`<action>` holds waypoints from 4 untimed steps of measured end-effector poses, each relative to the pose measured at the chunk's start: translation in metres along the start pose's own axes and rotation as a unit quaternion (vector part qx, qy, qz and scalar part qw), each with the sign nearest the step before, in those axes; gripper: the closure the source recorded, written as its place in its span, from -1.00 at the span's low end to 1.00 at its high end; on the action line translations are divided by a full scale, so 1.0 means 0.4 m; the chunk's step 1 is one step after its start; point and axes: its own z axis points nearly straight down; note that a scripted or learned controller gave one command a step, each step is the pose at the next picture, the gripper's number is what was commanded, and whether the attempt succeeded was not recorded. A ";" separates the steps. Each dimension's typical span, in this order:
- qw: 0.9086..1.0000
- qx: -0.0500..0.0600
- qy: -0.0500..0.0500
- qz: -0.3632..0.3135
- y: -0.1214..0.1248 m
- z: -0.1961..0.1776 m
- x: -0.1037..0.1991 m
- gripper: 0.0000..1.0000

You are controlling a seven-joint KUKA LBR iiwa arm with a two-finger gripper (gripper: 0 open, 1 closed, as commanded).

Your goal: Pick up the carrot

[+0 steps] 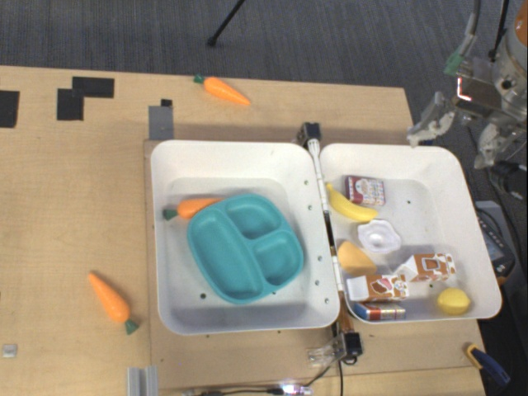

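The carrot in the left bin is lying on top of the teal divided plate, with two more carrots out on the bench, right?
Not quite. In the camera view the carrot in the left bin lies on the bin floor beside the teal divided plate, at its upper-left edge, not on top of it. The rest holds: one carrot on the bench beyond the bins and another on the bench left of them.

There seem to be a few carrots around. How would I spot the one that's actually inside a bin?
Look in the left white bin, which holds a teal divided plate. The carrot lies against the plate's upper-left edge, partly tucked under it. The other two carrots lie outside on the wooden bench.
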 end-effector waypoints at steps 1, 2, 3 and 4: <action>1.000 0.002 0.000 -0.018 -0.069 0.364 0.111 -1.00; 1.000 0.001 0.000 -0.027 0.004 0.408 0.038 -1.00; 1.000 0.001 0.000 -0.026 0.004 0.408 0.038 -1.00; 1.000 0.001 0.000 -0.026 0.004 0.408 0.038 -1.00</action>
